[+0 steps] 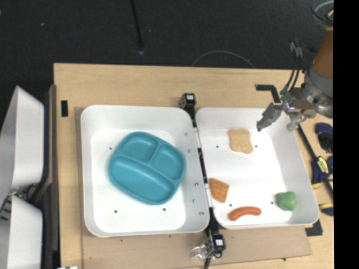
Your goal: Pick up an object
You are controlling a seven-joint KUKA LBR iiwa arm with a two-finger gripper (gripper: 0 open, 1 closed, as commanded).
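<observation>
The right bin (pixel 291 150) holds a tan slice of bread (pixel 241 141) near its back, an orange waffle-like wedge (pixel 219 190) by its left wall, a red sausage (pixel 245 212) at the front and a green lump (pixel 286 201) in the front right corner. My gripper (pixel 278 124) hangs over the bin's back right corner, up and to the right of the bread. It is open, with its two grey fingers (pixel 265 119) spread apart and nothing between them.
A teal divided plate (pixel 147 167) lies in the left bin (pixel 95 206). Black clamps (pixel 188 100) sit where the two bins meet, at back and front. Blue and yellow tools (pixel 323 161) lie on the bench beside the right bin.
</observation>
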